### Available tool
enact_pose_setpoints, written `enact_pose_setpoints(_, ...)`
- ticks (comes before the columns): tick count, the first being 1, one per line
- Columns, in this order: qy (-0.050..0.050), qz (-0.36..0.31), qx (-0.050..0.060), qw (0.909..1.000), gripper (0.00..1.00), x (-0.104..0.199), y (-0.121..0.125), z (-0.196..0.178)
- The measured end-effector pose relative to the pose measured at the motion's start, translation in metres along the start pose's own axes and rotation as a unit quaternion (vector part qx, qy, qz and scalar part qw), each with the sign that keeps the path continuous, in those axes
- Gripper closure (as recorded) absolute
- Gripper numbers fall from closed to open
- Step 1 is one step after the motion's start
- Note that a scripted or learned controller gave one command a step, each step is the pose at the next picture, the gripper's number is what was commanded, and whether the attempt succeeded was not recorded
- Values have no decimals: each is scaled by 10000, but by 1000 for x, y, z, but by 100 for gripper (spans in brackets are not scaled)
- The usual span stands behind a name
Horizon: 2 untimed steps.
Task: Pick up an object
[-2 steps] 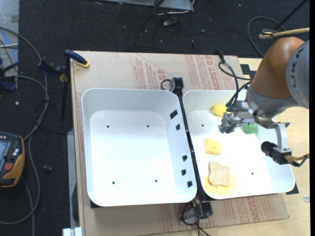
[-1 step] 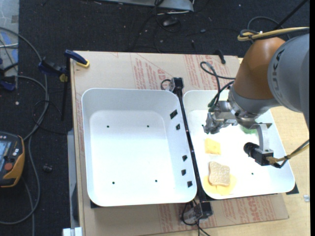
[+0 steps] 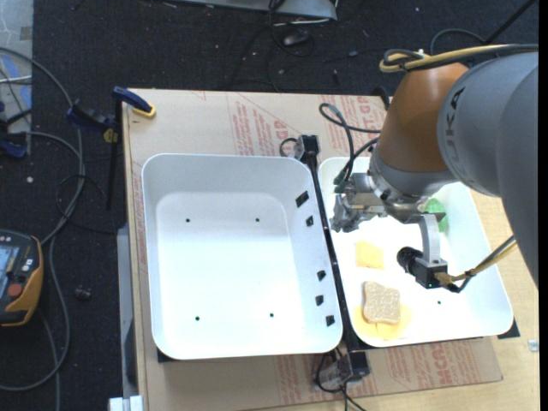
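My gripper (image 3: 345,215) hangs over the upper left part of the right bin (image 3: 479,302), close to the divide between the two bins. A pale yellow cheese-like square (image 3: 370,254) lies on the bin floor just below and to the right of it. Nearer the front edge a slice of toast (image 3: 382,302) rests on a yellow piece (image 3: 393,325). A green object (image 3: 438,211) peeks out from behind the arm's wrist, mostly hidden. Nothing shows between the gripper and the bin floor.
The left bin (image 3: 223,255) stands beside the right one, with black clips along their shared wall (image 3: 321,255). A black fitting with a cable (image 3: 419,266) hangs from the arm over the right bin. A blue and yellow clamp (image 3: 133,102) sits at the bench's far left corner.
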<state>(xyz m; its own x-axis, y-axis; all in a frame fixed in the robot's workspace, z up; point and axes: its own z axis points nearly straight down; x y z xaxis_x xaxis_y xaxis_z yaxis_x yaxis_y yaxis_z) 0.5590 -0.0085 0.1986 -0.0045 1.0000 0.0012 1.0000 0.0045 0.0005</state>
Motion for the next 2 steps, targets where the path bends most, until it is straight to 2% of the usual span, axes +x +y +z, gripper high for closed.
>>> enact_pose_setpoints(2, 0, -2, 3, 10000, 100, 103, 19, -2)
